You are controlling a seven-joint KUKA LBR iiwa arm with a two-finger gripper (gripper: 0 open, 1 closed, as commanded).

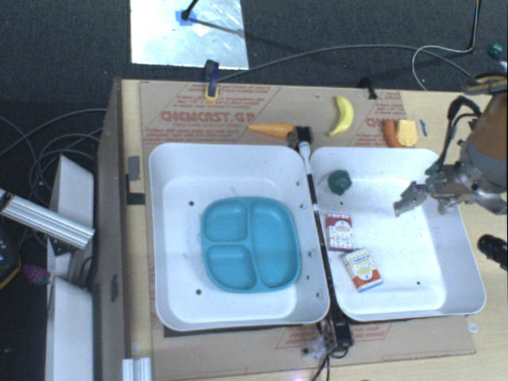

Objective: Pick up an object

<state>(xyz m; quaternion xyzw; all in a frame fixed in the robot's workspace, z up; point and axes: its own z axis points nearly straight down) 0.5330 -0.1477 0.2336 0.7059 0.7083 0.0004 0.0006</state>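
Reaching in from the right of the camera view, the gripper point(405, 200) hangs over the right bin point(456, 292), near its upper right part, with nothing between its fingers; whether they are spread or closed cannot be told at this size. Behind it the grey arm point(484, 161) leaves the picture at the right edge.

Three things lie in the right bin. A dark green rounded object point(340, 182) sits near the bin's upper left corner, well apart from the gripper. Below it, close to the wall shared with the other bin, lies a small red-and-white box point(339, 232), flat on the floor of the bin. Just below and to the right of that lies a second small box point(362, 269), red and yellow with white, turned at a slant; the two are near each other, and whether they touch is unclear.

The left bin point(171, 213) holds a blue divided tray point(251, 243) with three compartments, lying flat in the middle.

On the brown surface point(230, 105) beyond the bins lie a carrot point(270, 130) above the left bin, a banana point(344, 115) above the right bin, and an orange-and-yellow object point(401, 132) further right.
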